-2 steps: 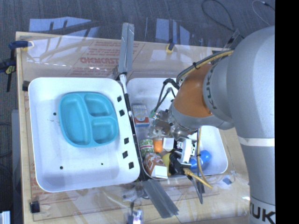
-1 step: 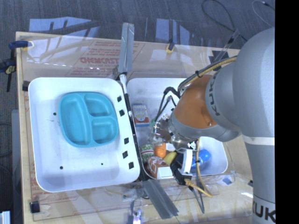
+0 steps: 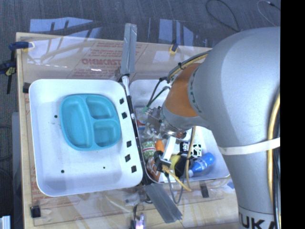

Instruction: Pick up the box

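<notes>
**Arm lowered into right bin; box not identified**

Left bin: holds a teal divided tray, lying flat near centre with bare floor around it. Right bin: a crowded pile of small items, including a blue object, packed against the dividing wall. The arm covers most of this bin. The gripper sits low over the pile; its state cannot be determined. Which item is the box cannot be determined. Clearance is judged tight.

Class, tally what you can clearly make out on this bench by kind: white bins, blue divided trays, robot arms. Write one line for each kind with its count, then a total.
White bins: 2 (left bin, right bin)
Blue divided trays: 1 (tray, in the left bin)
Robot arms: 1 (arm)
Total: 4
</notes>
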`<state>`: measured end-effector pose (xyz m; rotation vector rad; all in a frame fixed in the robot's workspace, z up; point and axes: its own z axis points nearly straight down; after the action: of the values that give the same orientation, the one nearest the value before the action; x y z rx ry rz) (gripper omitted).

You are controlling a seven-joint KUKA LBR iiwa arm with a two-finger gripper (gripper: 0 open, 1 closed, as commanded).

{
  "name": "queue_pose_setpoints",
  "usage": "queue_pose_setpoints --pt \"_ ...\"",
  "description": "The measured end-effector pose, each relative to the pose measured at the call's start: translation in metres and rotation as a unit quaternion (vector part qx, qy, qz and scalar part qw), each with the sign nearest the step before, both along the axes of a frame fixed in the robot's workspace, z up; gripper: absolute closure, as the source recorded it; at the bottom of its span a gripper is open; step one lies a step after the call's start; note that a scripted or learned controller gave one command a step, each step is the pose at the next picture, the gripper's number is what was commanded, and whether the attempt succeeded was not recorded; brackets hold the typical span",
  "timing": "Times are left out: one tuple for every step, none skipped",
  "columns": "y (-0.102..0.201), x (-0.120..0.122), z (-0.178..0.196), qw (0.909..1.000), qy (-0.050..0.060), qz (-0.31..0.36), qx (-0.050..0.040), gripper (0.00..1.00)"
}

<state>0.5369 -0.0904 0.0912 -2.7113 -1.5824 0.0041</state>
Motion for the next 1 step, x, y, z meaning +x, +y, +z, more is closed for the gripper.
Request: queue_pose_setpoints --pt "0.0466 -0.0341 0.1003 1.0000 0.000 -0.002 0.0008 1.00"
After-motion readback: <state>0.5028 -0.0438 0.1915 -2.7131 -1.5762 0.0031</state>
